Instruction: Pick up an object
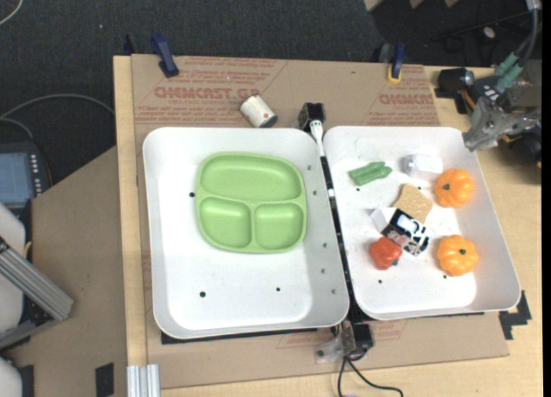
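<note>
Brown cardboard tabletop (215,85) with two shallow white bins. Grey gripper (492,127) parked just off the right bin (491,288); fingers' state impossible to tell. Approach step, nothing grasped. Nearest target: orange toy pumpkin (454,187) inside that bin. Next: descend over it.

A divided plate (251,201) lies in the left bin (172,283). Right of that plate, the other bin (491,288) holds two pumpkins (454,188), one behind the other.
</note>
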Controlling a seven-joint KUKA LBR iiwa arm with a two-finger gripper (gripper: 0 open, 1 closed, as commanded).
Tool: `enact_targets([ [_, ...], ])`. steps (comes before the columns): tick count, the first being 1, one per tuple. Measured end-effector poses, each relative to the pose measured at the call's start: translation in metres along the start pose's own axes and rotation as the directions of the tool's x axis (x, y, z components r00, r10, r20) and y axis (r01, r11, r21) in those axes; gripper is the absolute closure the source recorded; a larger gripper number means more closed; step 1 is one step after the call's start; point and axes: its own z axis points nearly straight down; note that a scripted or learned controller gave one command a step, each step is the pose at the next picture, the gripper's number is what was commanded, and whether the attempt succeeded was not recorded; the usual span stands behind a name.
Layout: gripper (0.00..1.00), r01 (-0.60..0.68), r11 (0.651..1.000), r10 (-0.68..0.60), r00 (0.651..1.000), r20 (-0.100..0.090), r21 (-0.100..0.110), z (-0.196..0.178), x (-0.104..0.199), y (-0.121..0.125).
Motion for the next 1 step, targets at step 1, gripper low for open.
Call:
enact_targets([
  [1, 1.0, 0.004, 1.0, -0.004, 1.0, -0.001, 0.009, 0.0256, 0.1526, -0.0157],
])
